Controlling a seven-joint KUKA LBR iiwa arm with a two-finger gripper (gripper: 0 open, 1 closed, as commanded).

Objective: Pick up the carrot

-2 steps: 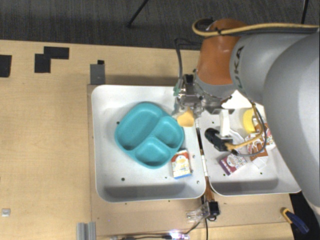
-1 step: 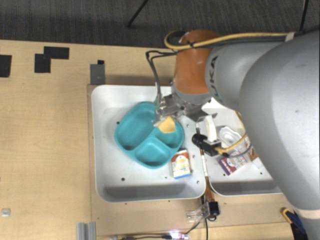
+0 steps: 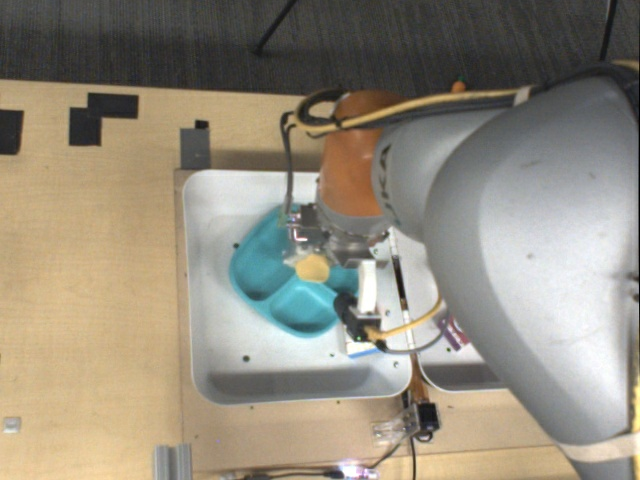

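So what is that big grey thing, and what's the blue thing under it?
The big grey thing is a robot arm with an orange band near its wrist. A camera above the bench looks down on it. The arm reaches from the right over a shallow white bin. In that bin lies a teal divided dish. A small pale yellowish piece sits by the dish, right under the arm's wrist. Whether it's the carrot, and whether the arm holds anything, the picture doesn't show.
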